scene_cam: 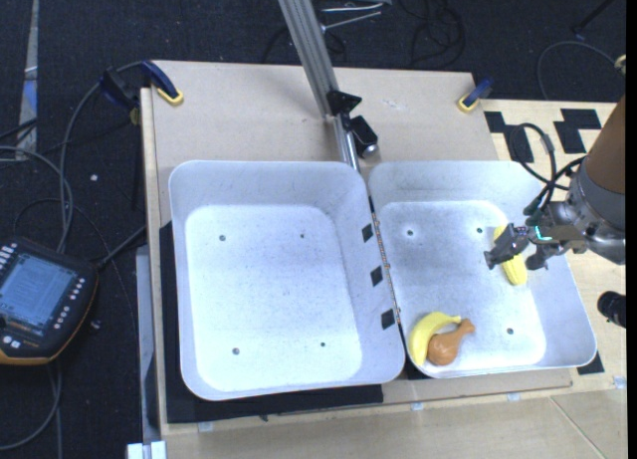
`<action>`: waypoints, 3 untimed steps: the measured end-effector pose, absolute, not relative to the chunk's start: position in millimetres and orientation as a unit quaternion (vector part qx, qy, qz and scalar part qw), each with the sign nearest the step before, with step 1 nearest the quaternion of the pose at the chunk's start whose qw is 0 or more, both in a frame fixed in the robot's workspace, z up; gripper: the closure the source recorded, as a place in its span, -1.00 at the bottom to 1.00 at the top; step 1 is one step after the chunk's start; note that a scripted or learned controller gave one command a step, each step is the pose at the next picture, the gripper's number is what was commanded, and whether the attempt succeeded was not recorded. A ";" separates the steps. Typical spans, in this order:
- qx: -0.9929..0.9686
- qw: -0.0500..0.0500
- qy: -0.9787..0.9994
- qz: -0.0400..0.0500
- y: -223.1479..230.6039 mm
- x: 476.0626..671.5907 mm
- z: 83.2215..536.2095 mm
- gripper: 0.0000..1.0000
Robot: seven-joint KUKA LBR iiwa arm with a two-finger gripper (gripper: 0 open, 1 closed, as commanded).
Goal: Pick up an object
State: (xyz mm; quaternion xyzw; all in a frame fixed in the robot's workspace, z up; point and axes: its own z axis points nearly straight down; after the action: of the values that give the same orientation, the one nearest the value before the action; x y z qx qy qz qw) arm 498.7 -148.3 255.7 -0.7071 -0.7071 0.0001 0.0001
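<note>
The arm reaches for a small yellow thing in the right bin.

The dark two-finger gripper (512,248) is low in the shallow white right bin (438,223), out toward three o'clock. A small yellow plastic piece (515,270) sits just under its tips, touching or nearly so, but I cannot tell if it is between them or if they are apart or pinched. Down at six o'clock in the same bin, a yellow toy banana (428,327) lies against an orange toy drumstick (447,344). The shallow white left bin (264,278) sits beside it. To do this well, I think the arm should get one finger on each side of the yellow piece, squeeze gently, then lift straight up.
</note>
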 end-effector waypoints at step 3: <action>-0.707 0.002 -0.707 0.001 -149.6 500.3 151.7 -1.00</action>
State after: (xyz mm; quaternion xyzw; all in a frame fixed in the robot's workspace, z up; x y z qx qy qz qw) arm 500.3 -149.6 151.7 -0.7069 -0.7073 0.0013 0.0022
